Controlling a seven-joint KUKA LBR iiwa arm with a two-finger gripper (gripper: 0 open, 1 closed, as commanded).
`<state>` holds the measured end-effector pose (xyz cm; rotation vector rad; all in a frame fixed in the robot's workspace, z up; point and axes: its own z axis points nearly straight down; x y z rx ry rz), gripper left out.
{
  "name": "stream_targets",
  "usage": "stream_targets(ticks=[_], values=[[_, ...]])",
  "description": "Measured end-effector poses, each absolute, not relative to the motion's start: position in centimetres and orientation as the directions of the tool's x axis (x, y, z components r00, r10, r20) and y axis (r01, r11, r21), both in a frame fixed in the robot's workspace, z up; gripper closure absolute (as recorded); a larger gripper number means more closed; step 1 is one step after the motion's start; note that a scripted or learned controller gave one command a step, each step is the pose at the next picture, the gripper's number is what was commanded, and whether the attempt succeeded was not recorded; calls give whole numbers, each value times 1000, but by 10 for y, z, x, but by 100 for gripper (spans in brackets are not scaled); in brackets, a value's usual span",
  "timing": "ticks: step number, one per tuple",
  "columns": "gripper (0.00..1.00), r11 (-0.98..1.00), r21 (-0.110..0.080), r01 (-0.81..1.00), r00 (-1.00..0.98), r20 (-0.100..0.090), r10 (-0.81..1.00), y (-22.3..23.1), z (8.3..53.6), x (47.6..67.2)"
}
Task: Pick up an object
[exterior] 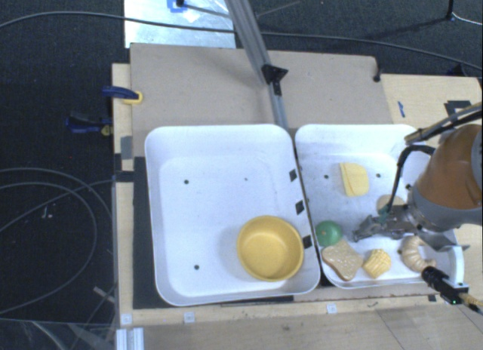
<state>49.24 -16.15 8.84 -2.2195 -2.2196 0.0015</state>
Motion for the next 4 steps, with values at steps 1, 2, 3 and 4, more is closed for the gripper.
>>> stream_targets(ticks=[1,2,3,4], values=[[100,-1,4,1000,1,-1,1000,-162,101,494],[100,0,7,1000,0,-3,1000,-173,156,494],[100,5,7,1000,-5,-2,1000,-170,206,487],[100,6,8,1000,-6,-3,1000,-170,253,489]])
